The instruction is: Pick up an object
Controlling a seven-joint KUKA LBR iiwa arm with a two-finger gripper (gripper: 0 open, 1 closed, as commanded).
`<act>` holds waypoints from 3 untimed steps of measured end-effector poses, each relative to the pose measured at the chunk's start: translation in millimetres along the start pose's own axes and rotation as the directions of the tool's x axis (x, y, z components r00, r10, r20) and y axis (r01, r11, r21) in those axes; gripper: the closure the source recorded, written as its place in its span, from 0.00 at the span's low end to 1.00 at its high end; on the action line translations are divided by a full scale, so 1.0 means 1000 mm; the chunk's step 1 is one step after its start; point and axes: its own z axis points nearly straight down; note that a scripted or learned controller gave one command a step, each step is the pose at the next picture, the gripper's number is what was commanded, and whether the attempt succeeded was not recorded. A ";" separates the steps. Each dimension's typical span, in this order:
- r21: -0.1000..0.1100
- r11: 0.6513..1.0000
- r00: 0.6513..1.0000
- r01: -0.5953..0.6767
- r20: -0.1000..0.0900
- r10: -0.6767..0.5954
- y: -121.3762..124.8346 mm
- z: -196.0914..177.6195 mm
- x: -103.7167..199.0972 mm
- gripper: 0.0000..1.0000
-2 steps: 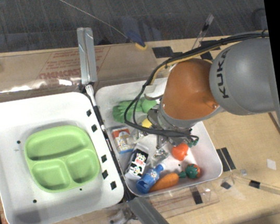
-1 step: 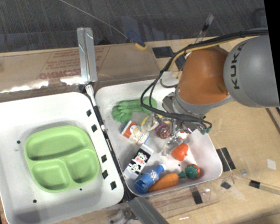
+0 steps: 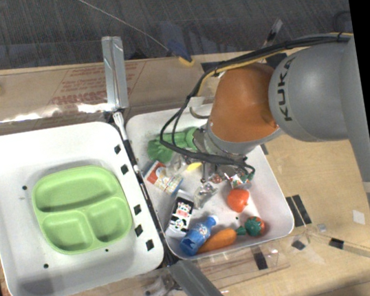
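Gripper (image 3: 213,182) low in the right bin (image 3: 276,195); finger state cannot be told. Red-orange toy (image 3: 238,200) just beside the fingers. Centre over one item before closing.

My grey arm (image 3: 322,87) comes in from the right of the frame, its orange band (image 3: 241,103) sitting just right of centre. Below it my two-finger gripper (image 3: 213,182) points downward, slightly below the frame's centre.
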 end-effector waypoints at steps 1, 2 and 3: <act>-0.002 0.999 0.999 0.032 -0.002 -0.032 0.001 0.002 -0.055 0.00; 0.000 0.999 0.999 0.035 0.008 -0.035 0.002 -0.012 -0.059 1.00; -0.005 1.000 1.000 0.009 -0.007 -0.009 0.002 -0.095 -0.100 1.00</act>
